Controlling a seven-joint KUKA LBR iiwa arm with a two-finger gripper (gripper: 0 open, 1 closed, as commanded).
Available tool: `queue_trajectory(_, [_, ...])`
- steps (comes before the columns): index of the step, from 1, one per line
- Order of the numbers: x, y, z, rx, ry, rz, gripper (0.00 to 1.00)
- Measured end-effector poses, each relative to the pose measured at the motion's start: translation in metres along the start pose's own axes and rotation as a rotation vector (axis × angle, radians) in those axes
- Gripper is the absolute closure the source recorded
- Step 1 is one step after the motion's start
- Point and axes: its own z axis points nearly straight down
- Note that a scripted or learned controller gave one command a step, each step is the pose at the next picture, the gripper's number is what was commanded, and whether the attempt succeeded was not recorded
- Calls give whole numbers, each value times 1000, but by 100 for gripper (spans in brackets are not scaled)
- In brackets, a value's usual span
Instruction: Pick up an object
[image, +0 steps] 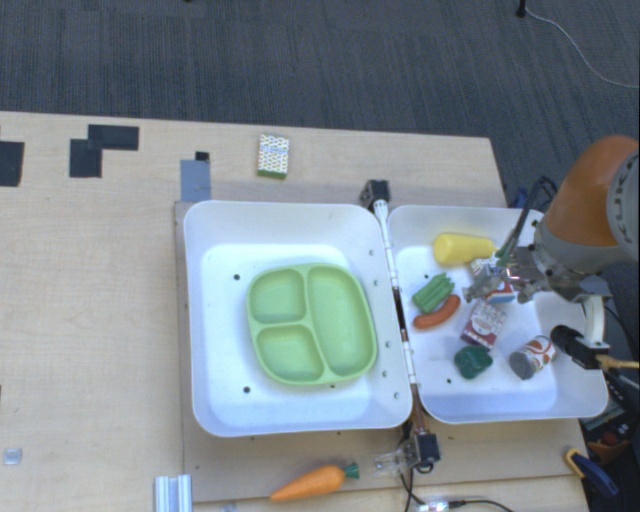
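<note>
The right bin (500, 400) holds several small items. A yellow piece (462, 247) lies at the back. A green pod (433, 293) rests against a red sausage-like piece (437, 317). A white and red packet (485, 324) lies in the middle, a dark green lump (473, 361) sits in front of it, and a small can (533, 357) is on its side at the right. My gripper (496, 280) hangs low over the bin, just behind the packet's upper end. Whether it touches anything is unclear.
The left bin (215, 300) carries a light green divided plate (311, 324). A toy carrot (312, 483) lies on the bench in front of the bins. A patterned small box (273, 156) and a grey block (196, 180) stand behind the left bin.
</note>
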Motion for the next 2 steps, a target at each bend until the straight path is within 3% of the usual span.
queue_trajectory(1, [0, 2, -12, -6, -1, -1, 100])
queue_trajectory(2, [83, -68, -122, -6, 0, -2, 100])
